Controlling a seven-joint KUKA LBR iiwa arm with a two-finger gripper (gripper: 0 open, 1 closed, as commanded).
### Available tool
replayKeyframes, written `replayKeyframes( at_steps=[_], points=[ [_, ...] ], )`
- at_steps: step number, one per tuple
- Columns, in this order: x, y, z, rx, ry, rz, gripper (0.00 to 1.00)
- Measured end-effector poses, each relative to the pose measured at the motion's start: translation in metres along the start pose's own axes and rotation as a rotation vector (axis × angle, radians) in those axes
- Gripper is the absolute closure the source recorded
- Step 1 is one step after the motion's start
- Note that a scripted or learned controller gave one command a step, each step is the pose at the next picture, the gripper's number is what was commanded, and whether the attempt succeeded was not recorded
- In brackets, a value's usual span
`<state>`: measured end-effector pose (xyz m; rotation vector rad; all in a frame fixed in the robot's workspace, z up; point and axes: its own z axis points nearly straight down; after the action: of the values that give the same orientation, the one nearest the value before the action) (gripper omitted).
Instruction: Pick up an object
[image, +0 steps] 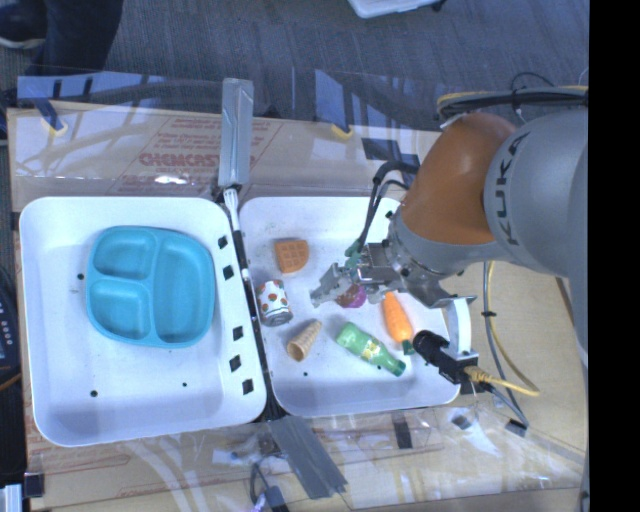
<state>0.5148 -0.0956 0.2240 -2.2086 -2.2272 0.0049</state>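
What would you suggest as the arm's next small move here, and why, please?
Probably lower straight down and close: the gripper hovers in the right bin over a small purple object, with the carrot and green bottle close by, so a sideways shift risks bumping them.

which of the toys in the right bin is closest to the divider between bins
The small can, lying against the right bin's left wall; the cone, cookie, green bottle and carrot sit farther right.
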Motion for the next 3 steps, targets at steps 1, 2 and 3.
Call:
replayKeyframes(
  at_steps=[1, 2, 3],
  points=[
    [-0.068, 0.023, 0.022, -0.001, -0.002, 0.061, 0.0],
    [-0.102, 0.036, 0.127, -0.002, 0.0, -0.038, 0.0],
    [-0.107, 0.075, 0.13, -0.003, 0.011, -0.042, 0.0]
  ],
)
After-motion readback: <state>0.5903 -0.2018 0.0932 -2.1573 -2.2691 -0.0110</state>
